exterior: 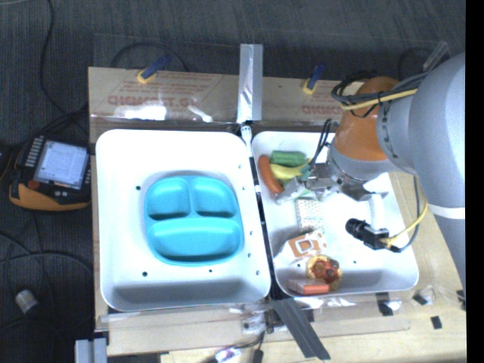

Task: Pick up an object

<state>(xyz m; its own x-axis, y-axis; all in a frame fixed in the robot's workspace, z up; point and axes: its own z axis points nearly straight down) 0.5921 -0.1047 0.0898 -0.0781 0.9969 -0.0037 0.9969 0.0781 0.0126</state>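
Currently: right bin, toy food at gripper

Arm: grey, orange band, reaching in from 3 o'clock. Gripper (311,178) low at the 11 o'clock corner of the right bin (404,274); whether it grips or is released cannot be told.

Item 1: banana (285,172), yellow, just beside the gripper, with a green piece (288,157) at its 12 o'clock and a red sausage (268,175) at its 9 o'clock, all crowded together. Likely light, stiff, smooth plastic; apt to slip. Best taken across the narrow middle.

Item 2: flat packet (309,212), centre of bin. Thin, probably hard to pinch.

Item 3: round toy (325,267) and red stick (314,286) at 6 o'clock, near the wall.

Left bin (121,153): blue tray (193,218).

Room: cluster sits tight against the divider and far wall; little clearance at 9 and 12 o'clock. Open floor lies at 3 to 4 o'clock of the right bin.
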